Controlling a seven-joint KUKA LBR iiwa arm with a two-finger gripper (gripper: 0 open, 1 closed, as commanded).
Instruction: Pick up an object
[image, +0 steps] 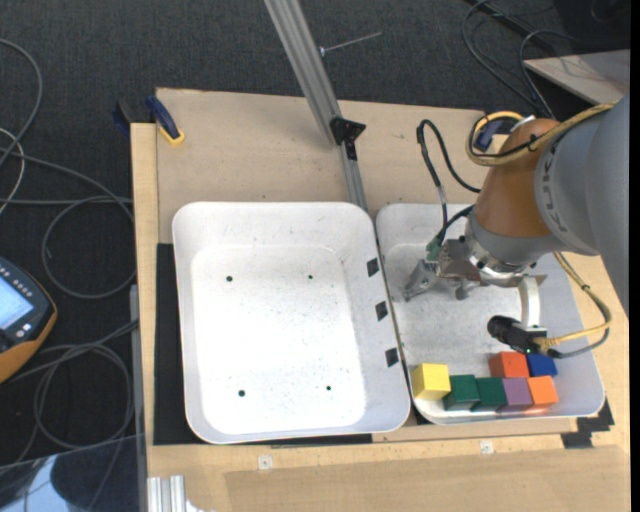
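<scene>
Worktop (250, 130): carries two bins. Left bin (200, 230): bare floor. Right bin (400, 230): landmark. Arm (560, 180): over the bin's middle. Gripper (432, 278): fingers apart, nothing between them. Blocks (490, 385): clustered at the bin's near edge, yellow block (433, 378) leftmost. Judged progress: nothing picked; approach, closure and lift remain.

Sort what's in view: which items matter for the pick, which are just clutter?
For the pick:
- gripper, over the right bin
- blocks along the right bin's near edge: yellow block, green blocks, purple block, orange blocks, blue block

Lying about:
- left bin
- metal pole
- blue-and-yellow clamp
- loose cables on the floor
- handheld device at the left edge
</scene>
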